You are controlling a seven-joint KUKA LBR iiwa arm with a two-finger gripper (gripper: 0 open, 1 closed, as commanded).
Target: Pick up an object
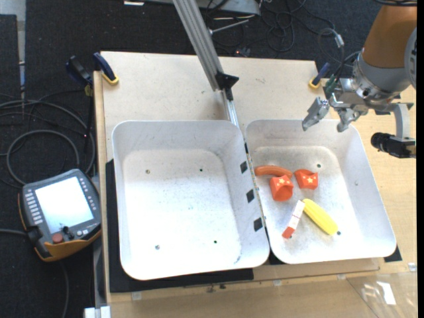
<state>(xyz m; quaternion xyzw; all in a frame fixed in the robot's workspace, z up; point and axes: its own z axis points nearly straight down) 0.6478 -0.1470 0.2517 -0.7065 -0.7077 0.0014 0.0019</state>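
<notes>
A pale wooden desk (165, 78) carries two shallow white bins side by side — left bin (126, 138), right bin (371, 184) — touching over a black mat (122, 280).

- Two white bins: left bin (132, 138), right bin (368, 184).
- Three orange-red pieces: a long one (272, 171), two chunky ones (281, 189) (307, 179).
- One yellow piece (320, 217).
- One white-and-red stick (293, 219).
- One claw (329, 119) above the worktop (165, 85).
</notes>
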